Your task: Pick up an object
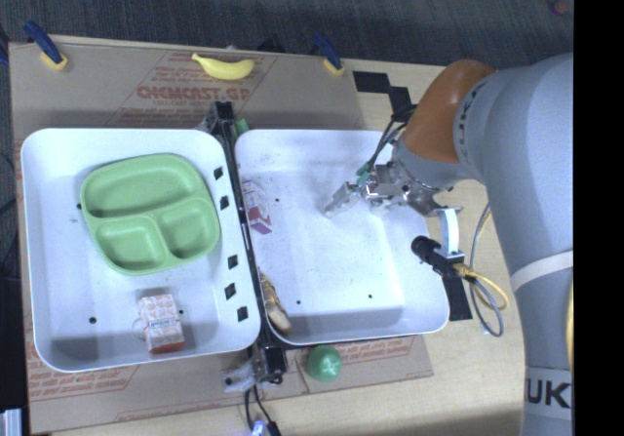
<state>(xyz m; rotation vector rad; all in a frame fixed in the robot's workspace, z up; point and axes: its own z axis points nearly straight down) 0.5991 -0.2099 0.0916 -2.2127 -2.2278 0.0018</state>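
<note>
The grey arm's two-finger gripper (343,198) hangs over the right shallow white bin (390,312); its opening cannot be told. A small red-and-white packet (256,208) lies by that bin's left wall. The left bin (39,229) holds a green divided plastic tray (149,211) and a small printed carton (159,320).

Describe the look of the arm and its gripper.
The arm is thick, rounded and light grey, with an orange band above the wrist and black "UK" lettering low down. The gripper is small and metallic, with cables running along the wrist.
</note>
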